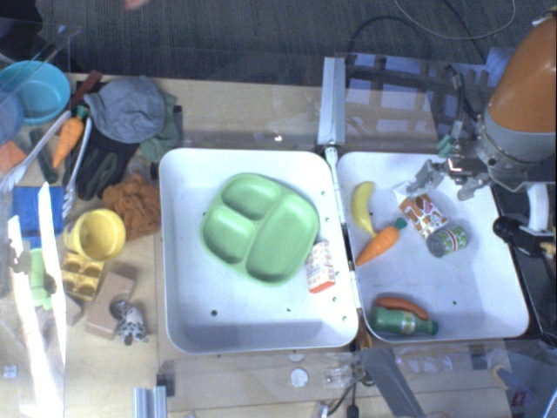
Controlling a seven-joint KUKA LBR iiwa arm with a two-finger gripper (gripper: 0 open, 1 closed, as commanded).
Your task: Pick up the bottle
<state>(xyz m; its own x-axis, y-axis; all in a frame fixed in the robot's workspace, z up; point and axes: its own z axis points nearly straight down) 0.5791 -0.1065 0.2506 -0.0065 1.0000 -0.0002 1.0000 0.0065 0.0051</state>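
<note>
The bottle (402,322) is seen lying on its side near the front edge of the right bin (487,299), green-bodied with a yellowish label and its neck pointing to the view's right; a red-orange pepper-like piece (400,304) lies just behind it, touching or nearly so. It is judged to be a small plastic bottle, light and fairly stiff, with a smooth, rounded body that could roll or slip from a loose pinch; a hold across the middle of the body, with the fingers set across its long axis, is judged safer than one at the narrow neck. The nearness of the bin's front wall and of the red piece is likely to crowd the approach. The hand (452,168) is seen at the back of the right bin, well apart from the bottle, and nothing is held in it; whether it is spread or pressed together cannot be told. In the right bin are counted one bottle, one red piece, one banana (362,207), one carrot (379,244) and one can (434,225) lying on its side. In the left bin (187,312) are counted one green divided plate (259,226) and one small packet (320,266) by the right wall. On the tabletop (218,94) at the left lie one yellow cup (97,233), one blue bowl (36,91), one grey cloth (127,108) and a second carrot (66,139).
</note>
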